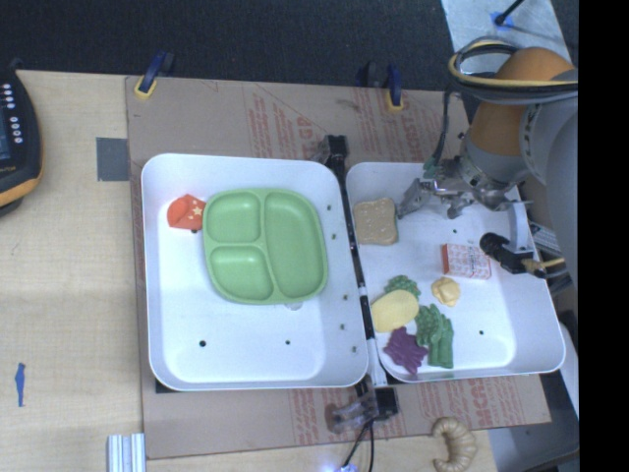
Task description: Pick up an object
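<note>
My gripper (pixel 439 193) hangs over the far part of the right bin (pixel 511 347), under the grey arm with its orange band (pixel 521 77). It is just right of a tan bread slice (pixel 375 222) and not touching it. Nothing shows in its grasp. Lower in the same bin lie a red and white box (pixel 466 261), a small yellow piece (pixel 446 290), a yellow potato-like item (pixel 394 310), a broccoli floret (pixel 401 285), a green vegetable (pixel 435 332) and a purple item (pixel 404 349).
The left bin (pixel 177 352) bears a green divided plate (pixel 265 244) with a red item (pixel 185 211) at its left. A black part (pixel 506 254) of the arm reaches over the right bin's right side. A tan curled object (pixel 454 442) lies outside, at the front.
</note>
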You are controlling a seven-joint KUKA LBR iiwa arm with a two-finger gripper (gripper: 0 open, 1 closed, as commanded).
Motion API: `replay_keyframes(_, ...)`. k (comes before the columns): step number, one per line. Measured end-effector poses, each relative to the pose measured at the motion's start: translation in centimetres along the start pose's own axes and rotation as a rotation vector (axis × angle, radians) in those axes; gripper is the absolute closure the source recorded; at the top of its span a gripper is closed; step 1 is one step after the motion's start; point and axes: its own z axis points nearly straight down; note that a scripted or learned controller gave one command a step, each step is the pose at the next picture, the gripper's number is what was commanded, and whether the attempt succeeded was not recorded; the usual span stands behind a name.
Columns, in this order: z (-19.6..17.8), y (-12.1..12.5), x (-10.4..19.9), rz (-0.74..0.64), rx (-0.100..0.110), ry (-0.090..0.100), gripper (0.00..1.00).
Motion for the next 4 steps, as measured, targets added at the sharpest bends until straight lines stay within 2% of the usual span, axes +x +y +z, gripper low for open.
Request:
replay_keyframes(1,0.1,-3.7,-5.8,0.009,0.01,-0.001,0.0)
replay_keyframes(2,-1.4,-12.6,-3.0,0.005,0.016,0.003,0.0)
replay_keyframes(3,-2.4,-12.1,-3.2,0.002,0.01,0.0,1.0)
replay_keyframes(4,-2.4,-12.1,-3.2,0.002,0.01,0.0,0.0)
